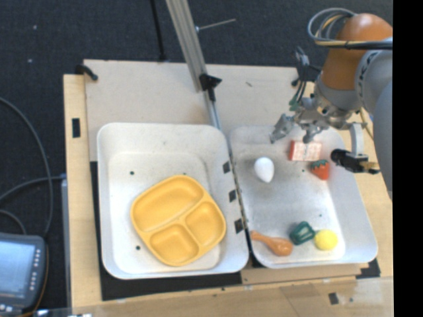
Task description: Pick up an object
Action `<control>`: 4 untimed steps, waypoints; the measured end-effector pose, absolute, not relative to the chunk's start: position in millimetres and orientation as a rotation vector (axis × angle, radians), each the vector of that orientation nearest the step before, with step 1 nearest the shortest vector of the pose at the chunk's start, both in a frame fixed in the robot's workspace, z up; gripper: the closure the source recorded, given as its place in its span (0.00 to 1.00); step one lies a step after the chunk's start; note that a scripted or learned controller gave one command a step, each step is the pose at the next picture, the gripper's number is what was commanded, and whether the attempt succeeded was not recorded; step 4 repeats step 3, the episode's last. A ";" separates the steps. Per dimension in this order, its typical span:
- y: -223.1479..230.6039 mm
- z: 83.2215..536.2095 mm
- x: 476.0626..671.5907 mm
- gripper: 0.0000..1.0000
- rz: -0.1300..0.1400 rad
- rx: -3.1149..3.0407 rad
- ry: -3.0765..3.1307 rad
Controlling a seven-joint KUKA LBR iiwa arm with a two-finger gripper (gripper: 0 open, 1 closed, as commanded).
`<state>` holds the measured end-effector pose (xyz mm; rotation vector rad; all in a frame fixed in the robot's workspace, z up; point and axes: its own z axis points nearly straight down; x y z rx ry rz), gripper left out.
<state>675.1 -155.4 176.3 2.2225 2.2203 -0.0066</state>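
Nearest me, a yellow ball (325,240) lay well below the gripper (295,132), which hung spread and empty at the right bin's (357,207) far edge. Just beside it sat a small pink-and-white carton (305,152); descending onto that seemed next.

A robotics lab: bench (152,98) with two white bins (165,144), cables.
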 end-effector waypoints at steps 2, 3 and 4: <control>-164.1 106.7 679.8 0.00 0.003 2.216 2.212; -164.9 119.8 681.1 1.00 0.007 2.212 2.210; -164.9 119.8 681.1 1.00 0.007 2.212 2.210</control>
